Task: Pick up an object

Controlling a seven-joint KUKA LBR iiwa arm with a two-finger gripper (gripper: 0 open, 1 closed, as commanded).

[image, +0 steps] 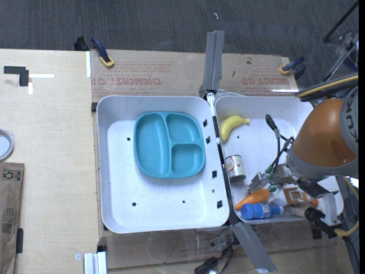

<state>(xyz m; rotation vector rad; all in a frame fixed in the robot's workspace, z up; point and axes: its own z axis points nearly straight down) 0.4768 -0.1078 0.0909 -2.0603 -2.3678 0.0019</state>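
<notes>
My gripper (267,181) is low in the right bin (256,110), on the end of the grey arm with its orange band (326,135). It sits just above an orange carrot (252,198) and right of a small silver can (234,167). A blue bottle (260,211) lies along the bin's front wall below the carrot. A yellow banana (231,125) rests near the bin's back left corner. A brown packet (296,196) lies under the wrist, partly hidden by the arm.
The left bin (114,170) holds a teal divided plate (169,144). A grey divider post (214,61) stands behind the bins' shared wall. Clamps (102,53) and a cardboard sheet (154,76) lie behind the bins. A tape roll (4,146) sits at far left.
</notes>
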